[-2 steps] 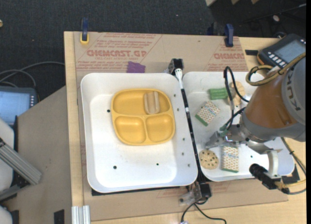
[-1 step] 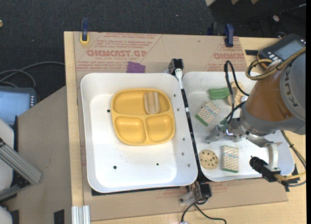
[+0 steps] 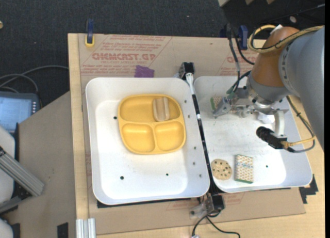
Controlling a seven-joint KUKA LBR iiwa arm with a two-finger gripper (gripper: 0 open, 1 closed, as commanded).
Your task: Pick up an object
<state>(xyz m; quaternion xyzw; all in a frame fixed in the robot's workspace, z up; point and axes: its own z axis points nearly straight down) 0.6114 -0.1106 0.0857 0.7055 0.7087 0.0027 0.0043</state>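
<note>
The pincer [image 3: 223,105] sits low over something small in the right bin [image 3: 289,177] (far corner) — can't tell its state — probably lined up for a grab.

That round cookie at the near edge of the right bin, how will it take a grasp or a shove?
The cookie lies flat and thin, so it likely slides rather than rolls, and the gripper may find little edge to pinch. It looks light. If real, it may crumble; the picture cannot settle that.
</note>
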